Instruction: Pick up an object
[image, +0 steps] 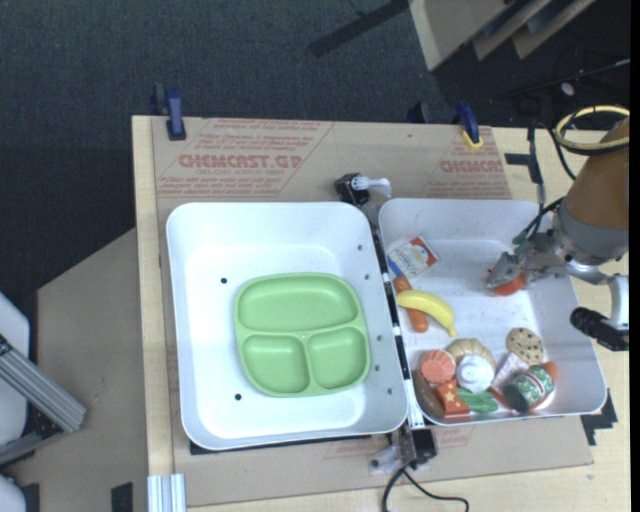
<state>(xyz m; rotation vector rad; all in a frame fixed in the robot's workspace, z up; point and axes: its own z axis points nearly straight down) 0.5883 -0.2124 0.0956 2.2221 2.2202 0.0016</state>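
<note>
The fingers (506, 272) are down in the right bin (470, 215), near its far right side, and they close around a small red-orange thing (510, 285), which shows between and just under their tips. I cannot tell from here whether that thing is off the bin floor or resting on it. Behind the fingers the grey wrist runs up to the right, and the arm (600, 195) with its orange band leans in over the bin's right wall.

To the left of the fingers, well apart, a small packet (412, 257) with red and blue print lies near the bin's far left corner. Below it a banana (425, 306) lies aslant, and a carrot (410, 303) lies just beside it, partly under it. Along the near edge of the bin sits a crowded heap: a cookie (525, 345), a bread roll (468, 350), a white round thing (475, 373), and several red and green toys (450, 398) touching each other.

The left bin (200, 300) holds a green tray (300, 333) with three compartments, set about in its middle.

Both bins stand side by side on a brown board (250, 155) printed with red letters, and this lies on the desk (90, 330). A blue clamp (175, 108) and a yellow and blue clamp (467, 126) grip the board's far edge.
</note>
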